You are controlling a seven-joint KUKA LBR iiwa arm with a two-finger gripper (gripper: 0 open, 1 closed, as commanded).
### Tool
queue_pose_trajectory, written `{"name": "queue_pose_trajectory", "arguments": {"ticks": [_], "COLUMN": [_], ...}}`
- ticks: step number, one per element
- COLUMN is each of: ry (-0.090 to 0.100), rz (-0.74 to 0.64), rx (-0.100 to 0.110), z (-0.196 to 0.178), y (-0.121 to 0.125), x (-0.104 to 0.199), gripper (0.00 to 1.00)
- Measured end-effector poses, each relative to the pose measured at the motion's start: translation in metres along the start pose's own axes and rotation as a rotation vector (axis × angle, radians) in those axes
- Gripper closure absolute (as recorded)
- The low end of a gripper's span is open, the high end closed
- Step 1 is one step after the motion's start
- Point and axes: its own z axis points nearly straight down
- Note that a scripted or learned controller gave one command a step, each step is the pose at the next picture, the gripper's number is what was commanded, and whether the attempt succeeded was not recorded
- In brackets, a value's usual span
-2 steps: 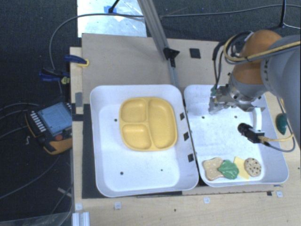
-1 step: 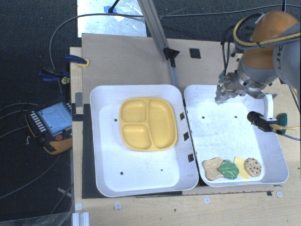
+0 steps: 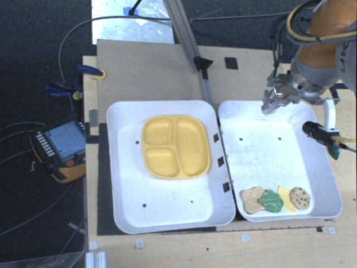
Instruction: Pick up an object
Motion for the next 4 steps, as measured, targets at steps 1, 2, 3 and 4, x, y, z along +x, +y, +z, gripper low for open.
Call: {"name": "queue_pose_trajectory", "arguments": {"ticks": [1,2,3,4], "ry": [0.001,0.002,0.003,0.003], "rz": [-0.001,-0.003,-0.004,-0.005], "rx": [0.003,0.006,0.006,0.006], "z": [-0.020,-0.017,-0.019,-0.016], "y": [0.001,-0.013,-0.020,-0.025], "x": [0.000,0.047,0.098,0.151], "gripper": [1.00,1.00,1.00,1.00]}}
